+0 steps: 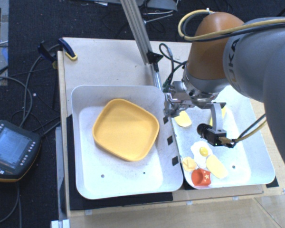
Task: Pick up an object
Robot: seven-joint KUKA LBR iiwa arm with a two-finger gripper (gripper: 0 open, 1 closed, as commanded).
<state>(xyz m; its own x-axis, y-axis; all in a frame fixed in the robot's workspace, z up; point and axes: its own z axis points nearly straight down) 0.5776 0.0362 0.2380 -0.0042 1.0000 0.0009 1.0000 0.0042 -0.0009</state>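
Note:
Toy foods lie in the right bin. A pale yellow slice sits near the bin's left wall. Toward the front are a fried egg, a yellow wedge, a small tan piece and a red piece. My gripper hangs low over the right bin's left wall, just above and left of the pale slice. I see nothing held in it. The wrist hides the back part of the bin.
A yellow square plate fills the middle of the left bin. A slanted metal pole rises behind the bins. A teach pendant and cables lie off the bench's left side.

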